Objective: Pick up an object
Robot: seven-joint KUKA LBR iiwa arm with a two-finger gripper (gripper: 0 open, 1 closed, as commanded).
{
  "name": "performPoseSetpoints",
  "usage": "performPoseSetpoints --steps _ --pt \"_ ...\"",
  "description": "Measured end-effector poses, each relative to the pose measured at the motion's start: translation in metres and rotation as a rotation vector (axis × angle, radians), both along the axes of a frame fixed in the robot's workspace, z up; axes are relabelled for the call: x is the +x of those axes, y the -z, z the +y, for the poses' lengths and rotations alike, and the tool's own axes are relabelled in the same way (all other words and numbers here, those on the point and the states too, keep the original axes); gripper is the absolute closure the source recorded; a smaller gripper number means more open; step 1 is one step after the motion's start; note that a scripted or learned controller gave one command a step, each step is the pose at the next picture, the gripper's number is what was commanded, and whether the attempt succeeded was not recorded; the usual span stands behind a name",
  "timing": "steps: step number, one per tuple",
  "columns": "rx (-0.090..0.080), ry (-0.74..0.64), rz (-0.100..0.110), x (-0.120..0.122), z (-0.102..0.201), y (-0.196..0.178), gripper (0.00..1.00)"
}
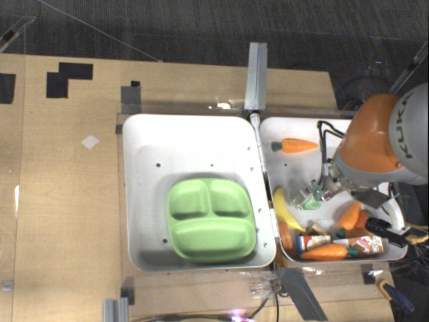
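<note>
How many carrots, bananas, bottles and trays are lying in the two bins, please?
Carrots: 3
Banana: 1
Bottle: 1
Green tray: 1
Total: 6

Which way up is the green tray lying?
Right side up: the green tray shows three empty compartments facing up, in the left bin.

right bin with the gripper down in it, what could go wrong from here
1. The gripper sits low over what looks like a bare patch of the right bin, between the banana and the tilted carrot, so it may come up with nothing.
2. The bottle and the lying carrot are packed together along the bin's near wall; a grab there could drag a neighbour.
</note>
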State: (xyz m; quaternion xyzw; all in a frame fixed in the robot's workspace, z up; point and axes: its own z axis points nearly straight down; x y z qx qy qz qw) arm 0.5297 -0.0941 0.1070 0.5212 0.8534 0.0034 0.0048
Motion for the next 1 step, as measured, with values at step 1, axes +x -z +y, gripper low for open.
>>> performPoseSetpoints --steps 1 --pt "-0.004 -0.283 0.005 0.0026 -0.0061 -0.0177 1.00"
